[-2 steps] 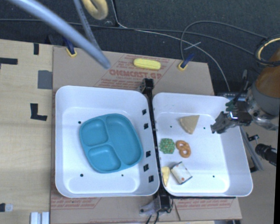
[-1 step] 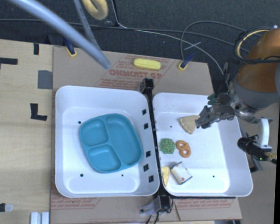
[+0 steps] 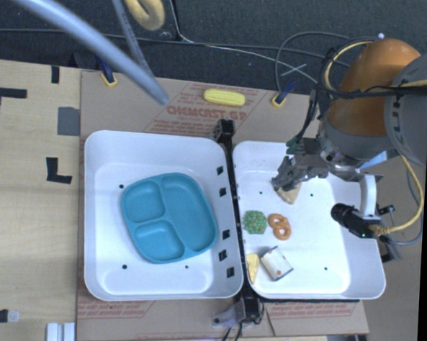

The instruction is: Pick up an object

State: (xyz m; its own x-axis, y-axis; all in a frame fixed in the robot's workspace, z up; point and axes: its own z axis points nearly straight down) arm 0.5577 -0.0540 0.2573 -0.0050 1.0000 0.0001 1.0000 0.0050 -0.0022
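My gripper [image 3: 288, 184] hangs over the upper middle of the right bin [image 3: 351, 279], right above a tan wedge-shaped piece [image 3: 290, 196] that pokes out under its tips. Just below lie a green broccoli piece [image 3: 254, 221] and an orange pretzel [image 3: 279, 226]. Nearer the front sit a white can-like object [image 3: 276, 264] and a yellow piece [image 3: 252, 265] at the bin's left wall. The fingers' spread is hidden by the wrist.
The left bin [image 3: 104, 195] holds a blue divided plate [image 3: 169, 217]. A yellow banana-like item [image 3: 224, 97] lies on the cardboard behind the bins. A black clip divider [image 3: 226, 196] joins the two bins. Cables loop near the arm at the right.
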